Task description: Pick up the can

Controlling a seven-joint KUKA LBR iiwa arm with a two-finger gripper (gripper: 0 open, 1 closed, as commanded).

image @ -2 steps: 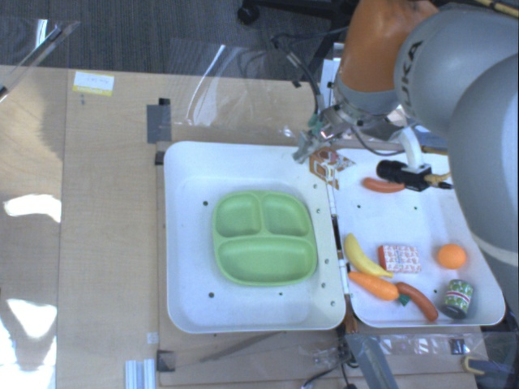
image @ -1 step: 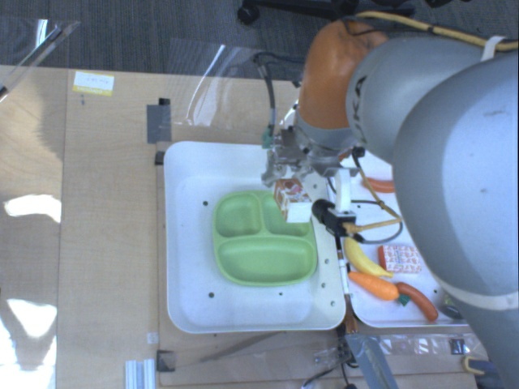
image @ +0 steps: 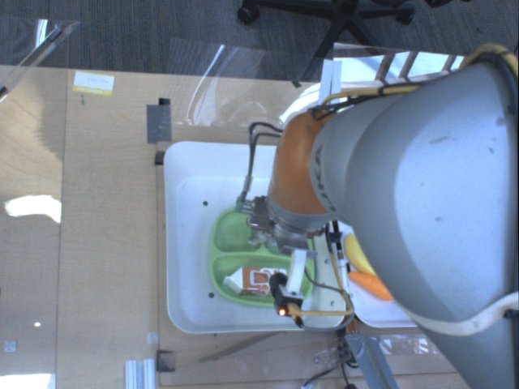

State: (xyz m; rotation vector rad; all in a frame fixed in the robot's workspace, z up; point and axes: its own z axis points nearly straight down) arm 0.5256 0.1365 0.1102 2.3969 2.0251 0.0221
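Pick not done, as far as seen. Can (image: 253, 280), with a white-and-brown label, lies on its side inside the green divided dish (image: 227, 233), at the dish's lower edge. Gripper (image: 263, 227) hangs low over the dish's middle, just beside the can. The wrist hides it, so opening and contact cannot be told. Grasp and lift remain.

Bright, even overhead light washes the white bin (image: 182, 241); a pale glare patch sits on the tabletop (image: 97, 282) at left. The arm (image: 422, 177), close to the lens, looks soft and oversized.
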